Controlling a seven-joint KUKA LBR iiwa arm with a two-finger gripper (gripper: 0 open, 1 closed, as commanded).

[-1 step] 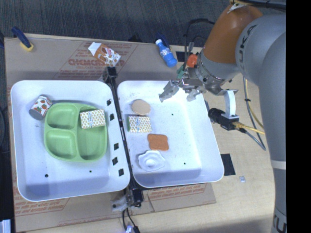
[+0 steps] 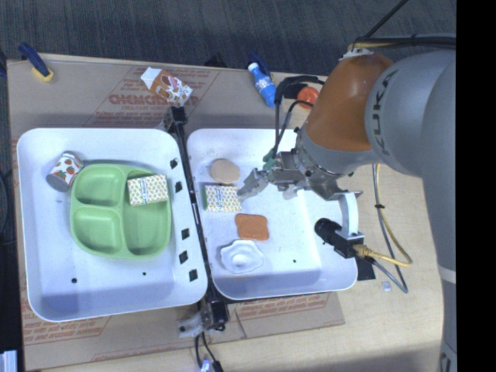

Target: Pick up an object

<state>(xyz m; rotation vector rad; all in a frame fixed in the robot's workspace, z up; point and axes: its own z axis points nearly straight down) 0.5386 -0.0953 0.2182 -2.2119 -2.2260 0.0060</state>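
The gripper (image 2: 252, 183) hangs low in the right bin (image 2: 310, 273), its fingers seemingly a little apart with nothing between them, though the angle makes that hard to judge. Just beside its tip lies a patterned packet (image 2: 222, 198), with a tan cookie (image 2: 225, 170) and an orange square (image 2: 252, 226) near. Crowded so, a descent could nudge the packet aside or pinch its edge only.

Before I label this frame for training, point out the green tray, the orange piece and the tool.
Green tray (image 2: 87, 225): camera view, left rim.
Orange piece (image 2: 252, 226): camera view, middle.
Tool (image 2: 253, 182): camera view, fingertips.
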